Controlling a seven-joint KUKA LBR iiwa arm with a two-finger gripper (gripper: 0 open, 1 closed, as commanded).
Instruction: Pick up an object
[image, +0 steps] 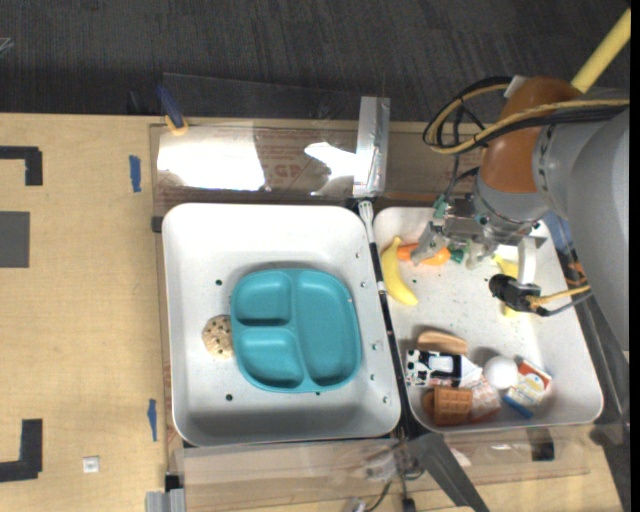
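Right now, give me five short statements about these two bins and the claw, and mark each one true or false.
1. The teal divided tray lies in the left bin. True.
2. The banana lies in the left bin beside the tray. False: it lies in the right bin, near its left wall.
3. The cookie sits at the tray's left edge. True.
4. The claw hangs over the left bin. False: it is over the far part of the right bin.
5. The black-and-white carton lies in the right bin's near part. True.
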